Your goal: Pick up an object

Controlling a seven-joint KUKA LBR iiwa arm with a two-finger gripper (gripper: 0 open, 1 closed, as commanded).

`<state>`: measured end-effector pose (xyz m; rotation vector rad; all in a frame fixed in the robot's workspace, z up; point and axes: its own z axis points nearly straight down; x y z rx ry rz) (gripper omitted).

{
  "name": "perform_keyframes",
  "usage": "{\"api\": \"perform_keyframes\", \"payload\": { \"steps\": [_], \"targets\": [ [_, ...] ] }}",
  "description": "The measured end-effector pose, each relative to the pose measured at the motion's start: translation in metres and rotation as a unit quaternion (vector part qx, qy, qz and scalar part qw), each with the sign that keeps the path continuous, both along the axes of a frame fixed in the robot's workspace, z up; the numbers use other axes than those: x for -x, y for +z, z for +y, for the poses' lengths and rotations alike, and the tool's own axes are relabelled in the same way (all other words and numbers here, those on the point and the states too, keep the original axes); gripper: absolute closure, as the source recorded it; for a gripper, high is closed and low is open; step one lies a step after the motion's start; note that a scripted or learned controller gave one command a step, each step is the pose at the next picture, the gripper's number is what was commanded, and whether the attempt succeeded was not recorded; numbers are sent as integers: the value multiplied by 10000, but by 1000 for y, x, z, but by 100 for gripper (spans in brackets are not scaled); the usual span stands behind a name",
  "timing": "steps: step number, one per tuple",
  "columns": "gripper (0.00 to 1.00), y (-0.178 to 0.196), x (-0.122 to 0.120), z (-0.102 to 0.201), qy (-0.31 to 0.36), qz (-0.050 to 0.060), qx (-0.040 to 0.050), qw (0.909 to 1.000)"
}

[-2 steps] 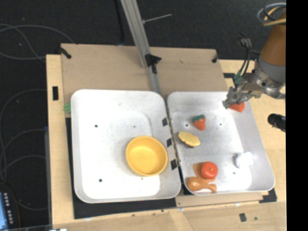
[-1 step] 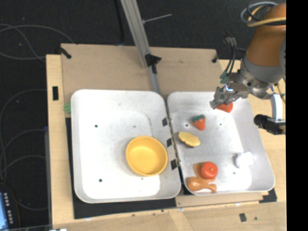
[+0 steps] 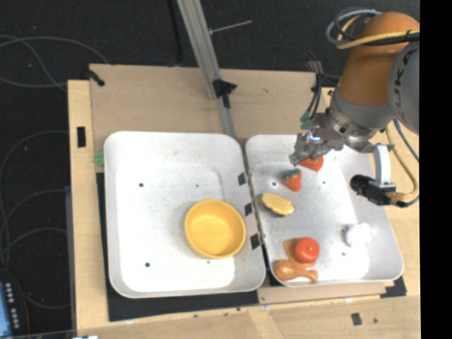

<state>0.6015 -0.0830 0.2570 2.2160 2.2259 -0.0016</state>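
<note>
My gripper (image 3: pixel 308 152) hangs over the far part of the right bin (image 3: pixel 374 260). A small red object (image 3: pixel 314 164) peeks out right at its lower edge, partly hidden by it; whether it is held or lies on the bin floor is unclear. Just below it lies a red-orange piece with a green top (image 3: pixel 292 181). Further toward the front are a yellow flat item (image 3: pixel 277 204), a red tomato-like ball (image 3: pixel 306 248), a brown-orange item (image 3: pixel 294 271) and a white lump (image 3: pixel 357 234).
The left bin (image 3: pixel 141 161) holds a yellow bowl (image 3: pixel 215 228) near its front right. A metal post (image 3: pixel 201 41) slants up from between the bins. A black fitting with a cable (image 3: pixel 371 188) sits at the right bin's right rim.
</note>
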Motion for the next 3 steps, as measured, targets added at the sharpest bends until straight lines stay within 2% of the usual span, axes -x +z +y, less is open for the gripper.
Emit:
{"api": "perform_keyframes", "payload": {
  "steps": [1,3],
  "targets": [
    [100,-15,7,50,4,3,-5,10000],
    [100,-2,20,147,0,2,-15,10000]
  ]
}}
